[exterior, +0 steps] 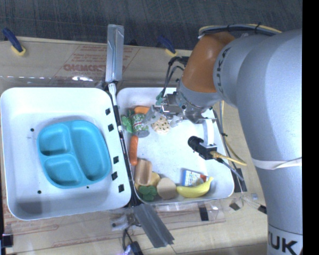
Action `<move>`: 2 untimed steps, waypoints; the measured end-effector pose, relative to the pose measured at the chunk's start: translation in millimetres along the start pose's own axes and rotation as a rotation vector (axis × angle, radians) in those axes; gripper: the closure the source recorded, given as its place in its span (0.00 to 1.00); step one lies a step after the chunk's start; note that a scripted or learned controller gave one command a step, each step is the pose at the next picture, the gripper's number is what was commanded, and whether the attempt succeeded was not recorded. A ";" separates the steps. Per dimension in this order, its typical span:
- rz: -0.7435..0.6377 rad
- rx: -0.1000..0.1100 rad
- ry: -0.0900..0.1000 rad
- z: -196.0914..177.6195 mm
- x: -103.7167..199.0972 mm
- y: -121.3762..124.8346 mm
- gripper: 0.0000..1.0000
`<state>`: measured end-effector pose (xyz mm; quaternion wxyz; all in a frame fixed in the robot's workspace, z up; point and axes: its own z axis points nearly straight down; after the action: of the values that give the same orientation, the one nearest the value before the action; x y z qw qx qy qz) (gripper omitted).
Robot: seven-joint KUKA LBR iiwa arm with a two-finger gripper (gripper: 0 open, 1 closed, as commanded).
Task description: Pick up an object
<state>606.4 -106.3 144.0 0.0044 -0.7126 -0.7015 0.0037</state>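
Note:
My gripper (pixel 168 111) hangs over the far left part of the right bin (pixel 218 193), below the arm's orange band. Just under it and a little toward the front lies a small beige block with dark dots (pixel 160 124). I cannot make out whether the gripper touches the block. Left of the gripper lie a short orange carrot piece (pixel 141 110), a green leafy item (pixel 128 123) and a small grey can (pixel 141 127).
Along the right bin's left wall lie a long carrot (pixel 133 149) and a tan bread-like block (pixel 143 170). At its front sit a green item (pixel 147 192), a beige lump (pixel 167 188), a banana (pixel 194 189) and a blue packet (pixel 191 177). The left bin (pixel 10 142) holds a blue divided plate (pixel 73 153).

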 end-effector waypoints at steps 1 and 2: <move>-0.108 -0.009 0.000 -48.1 41.2 -35.0 0.00; -0.087 -0.011 -0.001 -86.9 33.7 -23.8 0.00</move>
<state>584.2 -72.3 231.1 0.0003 -0.6813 -0.7320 0.0002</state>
